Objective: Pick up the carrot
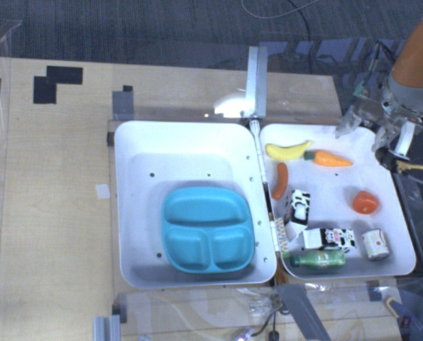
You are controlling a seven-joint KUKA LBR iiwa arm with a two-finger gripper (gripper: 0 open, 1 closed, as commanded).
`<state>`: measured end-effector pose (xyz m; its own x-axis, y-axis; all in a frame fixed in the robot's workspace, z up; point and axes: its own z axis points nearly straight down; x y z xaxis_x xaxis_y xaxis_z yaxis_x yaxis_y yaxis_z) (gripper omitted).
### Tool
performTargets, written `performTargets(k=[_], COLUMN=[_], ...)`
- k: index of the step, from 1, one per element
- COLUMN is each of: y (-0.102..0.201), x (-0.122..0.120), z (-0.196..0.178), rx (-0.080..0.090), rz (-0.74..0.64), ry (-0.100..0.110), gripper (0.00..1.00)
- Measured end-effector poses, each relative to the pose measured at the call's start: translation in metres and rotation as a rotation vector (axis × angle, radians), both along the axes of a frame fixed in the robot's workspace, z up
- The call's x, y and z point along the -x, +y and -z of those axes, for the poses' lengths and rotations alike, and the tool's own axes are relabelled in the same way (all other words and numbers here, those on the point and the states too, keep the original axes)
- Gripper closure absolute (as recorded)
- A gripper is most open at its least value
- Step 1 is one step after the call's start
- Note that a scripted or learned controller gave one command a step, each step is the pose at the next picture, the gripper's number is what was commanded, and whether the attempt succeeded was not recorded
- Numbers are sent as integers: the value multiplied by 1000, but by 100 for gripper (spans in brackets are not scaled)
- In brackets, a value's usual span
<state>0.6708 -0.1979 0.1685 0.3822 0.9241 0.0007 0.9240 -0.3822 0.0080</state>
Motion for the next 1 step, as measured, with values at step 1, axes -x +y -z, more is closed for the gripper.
performTargets(k=[1], y=[25], x=[23], z=[67], rx=[-1], rz=[146], ry=[-7], gripper=[0])
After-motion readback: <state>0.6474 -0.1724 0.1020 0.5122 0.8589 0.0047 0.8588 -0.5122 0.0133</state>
